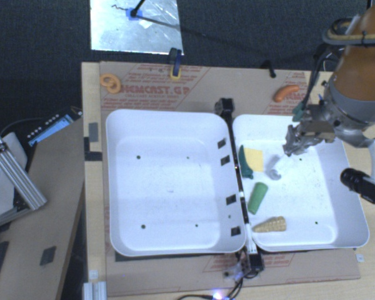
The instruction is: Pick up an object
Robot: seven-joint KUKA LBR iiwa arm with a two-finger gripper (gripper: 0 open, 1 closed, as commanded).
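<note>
Bins (169, 120): white
Block (254, 160): yellow
Cylinder (258, 197): green
Cone (270, 224): tan, ridged
Small piece (274, 174): grey
Sausage (286, 93): orange
Arm band (362, 61): orange
Board (237, 83): tan, red lettering

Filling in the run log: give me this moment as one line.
claw: over right white bin | green cylinder, yellow block, tan cone: lying in bin | nothing visibly held

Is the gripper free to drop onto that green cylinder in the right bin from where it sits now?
Probably yes. The gripper hangs above the right bin, and the green cylinder lies apart from the yellow block and the corn cob. It sits fairly near the bin's left wall, which may crowd a finger.
</note>
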